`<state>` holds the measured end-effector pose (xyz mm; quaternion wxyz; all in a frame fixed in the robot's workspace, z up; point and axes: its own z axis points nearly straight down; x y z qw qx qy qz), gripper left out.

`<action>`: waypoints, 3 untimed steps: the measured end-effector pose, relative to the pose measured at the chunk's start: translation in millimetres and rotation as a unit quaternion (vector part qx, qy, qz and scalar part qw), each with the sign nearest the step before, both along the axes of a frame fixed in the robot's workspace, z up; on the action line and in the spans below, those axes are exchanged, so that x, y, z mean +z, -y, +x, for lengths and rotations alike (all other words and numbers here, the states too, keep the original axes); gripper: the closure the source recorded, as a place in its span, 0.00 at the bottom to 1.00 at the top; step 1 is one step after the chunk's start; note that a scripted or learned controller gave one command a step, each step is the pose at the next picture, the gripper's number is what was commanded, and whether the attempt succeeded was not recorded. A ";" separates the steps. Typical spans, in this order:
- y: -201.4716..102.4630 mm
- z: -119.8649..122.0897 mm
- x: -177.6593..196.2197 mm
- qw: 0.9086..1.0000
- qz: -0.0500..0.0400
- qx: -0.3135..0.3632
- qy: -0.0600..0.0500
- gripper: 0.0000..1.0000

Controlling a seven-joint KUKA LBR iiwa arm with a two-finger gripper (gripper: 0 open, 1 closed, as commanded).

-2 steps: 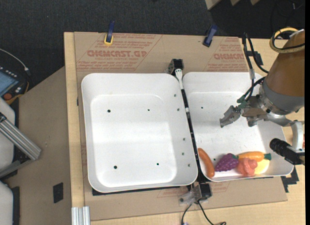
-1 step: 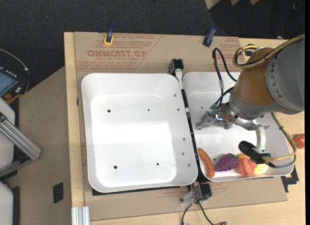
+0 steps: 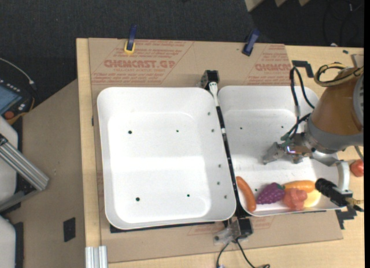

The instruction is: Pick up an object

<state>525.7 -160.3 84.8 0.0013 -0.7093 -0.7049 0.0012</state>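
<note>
The arm [image 3: 338, 116] is showing a broad, rounded orange band that is taking up most of its visible bulk, with a smooth grey segment sitting beneath it toward the wrist. Black cables [image 3: 298, 96] are looping along the arm's near side, and a yellowish cable is curling by its top. The claw [image 3: 277, 153] is looking grey and metallic, slim and angular, with small coloured wires or connectors showing where it is joining the wrist.

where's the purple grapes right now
The purple grapes lie in the right bin, along its near edge, between the hot dog and the orange-red toys.
</note>
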 end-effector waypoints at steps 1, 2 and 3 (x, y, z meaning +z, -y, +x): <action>-57.4 -48.5 35.0 1.000 0.002 0.004 0.000 0.00; -54.1 -46.9 33.3 1.000 0.000 0.003 0.001 0.00; -54.1 -46.9 33.3 1.000 0.000 0.003 0.001 0.00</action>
